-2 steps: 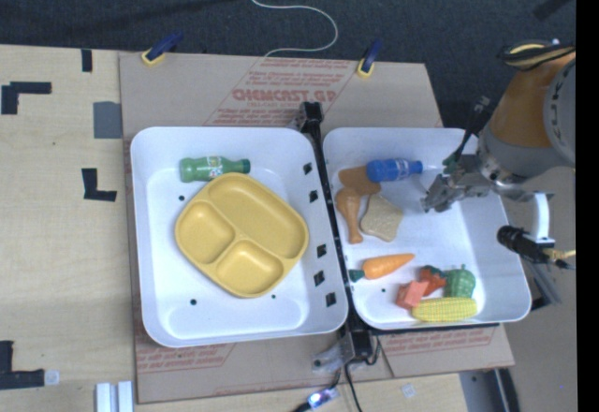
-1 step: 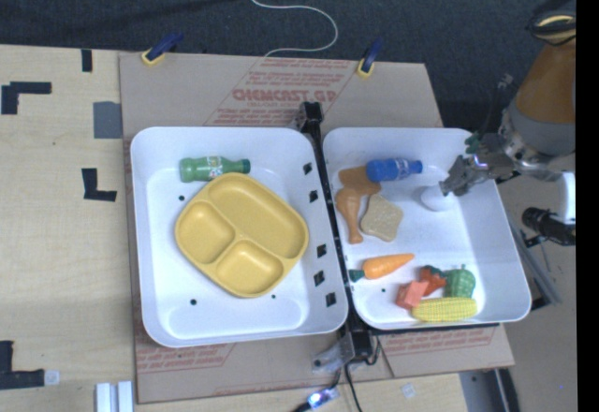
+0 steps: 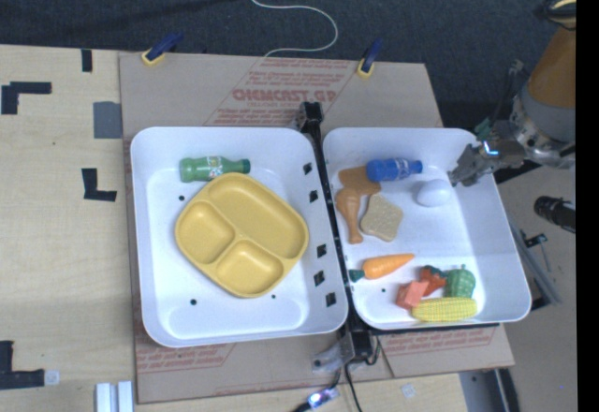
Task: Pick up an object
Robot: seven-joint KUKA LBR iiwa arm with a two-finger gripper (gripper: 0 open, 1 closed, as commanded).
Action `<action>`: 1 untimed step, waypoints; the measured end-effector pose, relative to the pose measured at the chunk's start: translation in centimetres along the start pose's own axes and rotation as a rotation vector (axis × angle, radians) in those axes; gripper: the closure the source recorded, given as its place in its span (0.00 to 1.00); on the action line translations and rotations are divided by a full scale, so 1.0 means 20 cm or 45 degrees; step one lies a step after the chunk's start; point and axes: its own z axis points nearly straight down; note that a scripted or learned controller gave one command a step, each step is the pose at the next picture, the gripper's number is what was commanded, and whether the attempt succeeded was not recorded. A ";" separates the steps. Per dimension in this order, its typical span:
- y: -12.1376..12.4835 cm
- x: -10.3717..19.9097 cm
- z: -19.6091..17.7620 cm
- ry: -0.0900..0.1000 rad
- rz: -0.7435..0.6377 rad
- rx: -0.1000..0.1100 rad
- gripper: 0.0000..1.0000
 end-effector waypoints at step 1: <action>-0.12 0.29 0.00 0.002 -0.005 0.006 1.00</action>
